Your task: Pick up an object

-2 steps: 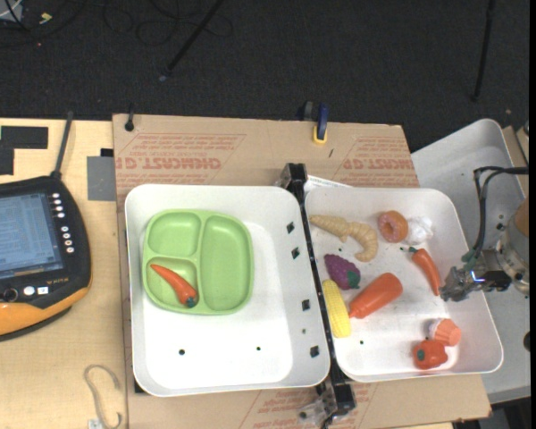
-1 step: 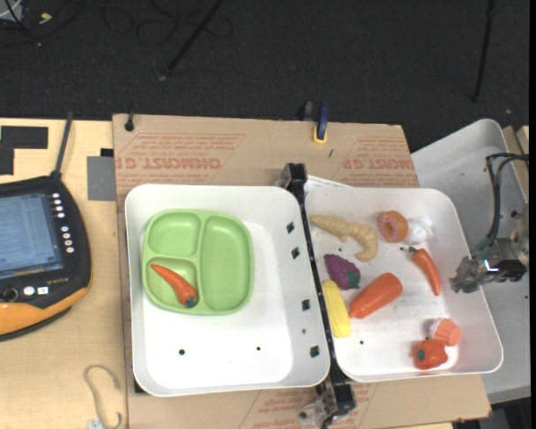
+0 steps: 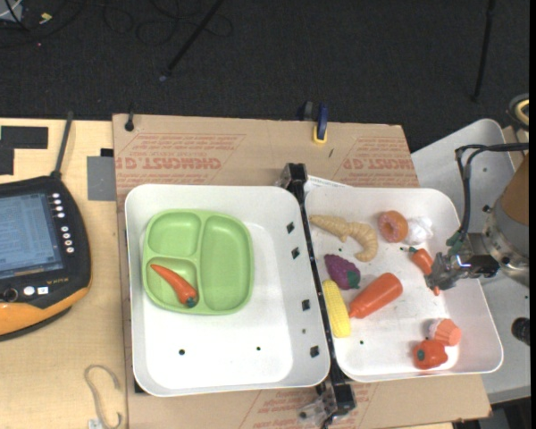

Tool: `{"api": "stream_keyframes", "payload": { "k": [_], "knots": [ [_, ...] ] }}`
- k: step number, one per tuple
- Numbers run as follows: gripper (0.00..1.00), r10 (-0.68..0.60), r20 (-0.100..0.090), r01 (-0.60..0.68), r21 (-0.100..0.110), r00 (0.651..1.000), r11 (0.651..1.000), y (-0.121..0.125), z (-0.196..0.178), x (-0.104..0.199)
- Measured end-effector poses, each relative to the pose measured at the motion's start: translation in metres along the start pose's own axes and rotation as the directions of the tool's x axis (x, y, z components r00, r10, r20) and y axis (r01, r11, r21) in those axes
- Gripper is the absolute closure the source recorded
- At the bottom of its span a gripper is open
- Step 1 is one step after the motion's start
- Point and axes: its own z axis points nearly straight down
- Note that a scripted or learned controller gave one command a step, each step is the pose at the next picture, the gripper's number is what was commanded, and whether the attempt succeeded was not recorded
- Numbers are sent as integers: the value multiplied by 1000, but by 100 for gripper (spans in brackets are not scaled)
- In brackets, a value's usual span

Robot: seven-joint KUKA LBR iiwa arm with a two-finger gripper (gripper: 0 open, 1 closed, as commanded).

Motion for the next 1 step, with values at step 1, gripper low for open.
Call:
{"api": "stream_keyframes", "payload": {
  "k": [1],
  "knots": [
    [100, 2, 0, -2, 2, 1000, 1000, 1, -2, 59]
  ]
}}
